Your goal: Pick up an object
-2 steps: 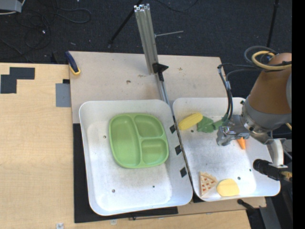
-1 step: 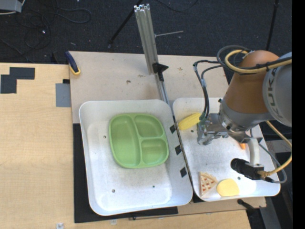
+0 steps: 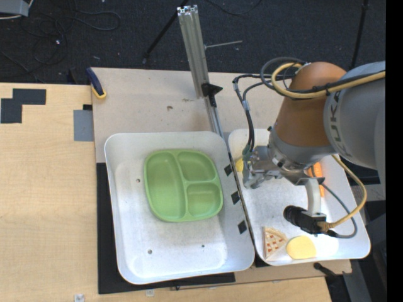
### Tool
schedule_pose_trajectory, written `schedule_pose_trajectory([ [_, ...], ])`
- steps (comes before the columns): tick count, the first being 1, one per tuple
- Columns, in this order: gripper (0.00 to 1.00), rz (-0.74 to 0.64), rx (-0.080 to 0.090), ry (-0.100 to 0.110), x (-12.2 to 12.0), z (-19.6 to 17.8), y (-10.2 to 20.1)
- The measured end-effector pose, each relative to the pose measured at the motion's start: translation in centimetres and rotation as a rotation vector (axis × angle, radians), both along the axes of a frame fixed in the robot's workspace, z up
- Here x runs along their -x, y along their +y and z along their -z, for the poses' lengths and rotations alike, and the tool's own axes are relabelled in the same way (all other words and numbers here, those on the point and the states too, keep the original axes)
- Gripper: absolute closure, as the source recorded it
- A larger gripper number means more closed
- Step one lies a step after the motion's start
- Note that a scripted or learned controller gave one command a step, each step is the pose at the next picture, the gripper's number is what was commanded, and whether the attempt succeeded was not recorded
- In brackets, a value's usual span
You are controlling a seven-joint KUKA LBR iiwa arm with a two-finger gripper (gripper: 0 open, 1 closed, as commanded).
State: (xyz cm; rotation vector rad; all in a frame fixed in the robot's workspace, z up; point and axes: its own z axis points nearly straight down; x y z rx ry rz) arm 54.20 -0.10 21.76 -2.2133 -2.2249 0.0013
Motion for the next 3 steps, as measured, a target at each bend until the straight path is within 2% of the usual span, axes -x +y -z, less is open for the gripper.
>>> schedule_pose_trajectory([
  [1, 1.00, 0.001, 0.000, -0.001, -0.7, -1.1, 4.8],
  [2, 1.00, 0.000, 0.001, 0.001, -0.9, 0.0, 10.1],
  [3, 0.00, 0.003, 0.003, 0.000, -0.9, -0.1, 9.9],
])
